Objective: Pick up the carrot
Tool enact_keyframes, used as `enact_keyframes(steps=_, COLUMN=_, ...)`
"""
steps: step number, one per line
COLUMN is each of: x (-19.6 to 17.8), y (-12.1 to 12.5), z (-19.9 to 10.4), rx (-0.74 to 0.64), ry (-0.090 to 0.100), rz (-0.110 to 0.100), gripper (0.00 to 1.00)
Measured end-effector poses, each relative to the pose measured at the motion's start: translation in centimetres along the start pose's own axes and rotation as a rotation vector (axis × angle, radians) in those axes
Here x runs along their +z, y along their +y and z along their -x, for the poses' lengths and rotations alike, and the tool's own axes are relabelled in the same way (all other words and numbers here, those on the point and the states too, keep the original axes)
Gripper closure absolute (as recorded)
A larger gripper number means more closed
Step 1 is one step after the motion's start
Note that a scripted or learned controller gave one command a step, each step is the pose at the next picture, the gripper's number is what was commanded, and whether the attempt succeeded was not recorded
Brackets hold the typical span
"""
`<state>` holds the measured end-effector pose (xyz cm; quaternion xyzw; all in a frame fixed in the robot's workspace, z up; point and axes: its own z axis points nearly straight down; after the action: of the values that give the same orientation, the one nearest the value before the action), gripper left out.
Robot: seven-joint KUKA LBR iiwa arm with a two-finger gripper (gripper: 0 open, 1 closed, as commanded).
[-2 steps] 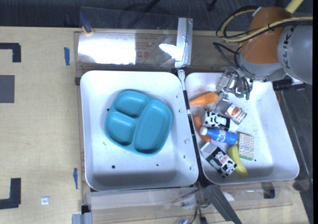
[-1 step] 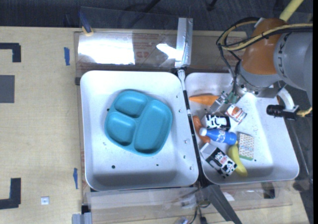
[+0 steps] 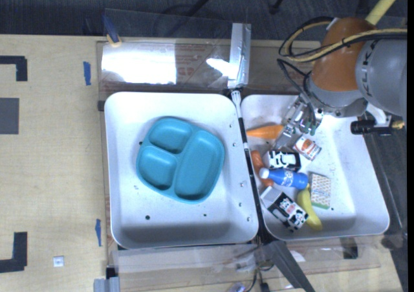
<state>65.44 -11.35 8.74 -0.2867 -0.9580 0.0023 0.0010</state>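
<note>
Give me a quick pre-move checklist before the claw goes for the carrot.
1. Carrot located: ok, lying at the right bin's upper left, near the divider.
2. Claw lined up: ok, right beside the carrot's right end.
3. Carrot between fingers: cannot tell.
4. Clutter near the grasp: not ok; black-and-white toy, small red-white packet and blue bottle crowd just below.
5. Carrot top unobstructed: ok, nothing lies over it.
6. Left bin: ok, blue divided plate sits apart.

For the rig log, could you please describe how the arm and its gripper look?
The arm is grey and rounded, with an orange band above the wrist. Black and yellow cables loop around the band. The gripper is small, metallic and silver-grey.
</note>
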Motion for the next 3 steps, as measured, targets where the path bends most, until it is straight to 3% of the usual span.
enact_keyframes(steps=1, x=-1.3, y=0.2, z=0.3, rx=0.001, ry=-0.014, rz=0.008, gripper=1.00)
enact_keyframes(steps=2, x=0.1, y=1.0, z=-0.1, rx=0.041, ry=-0.005, rz=0.007, gripper=1.00)
enact_keyframes(steps=3, x=0.0, y=1.0, z=-0.4, rx=0.040, ry=0.012, rz=0.002, gripper=0.00)
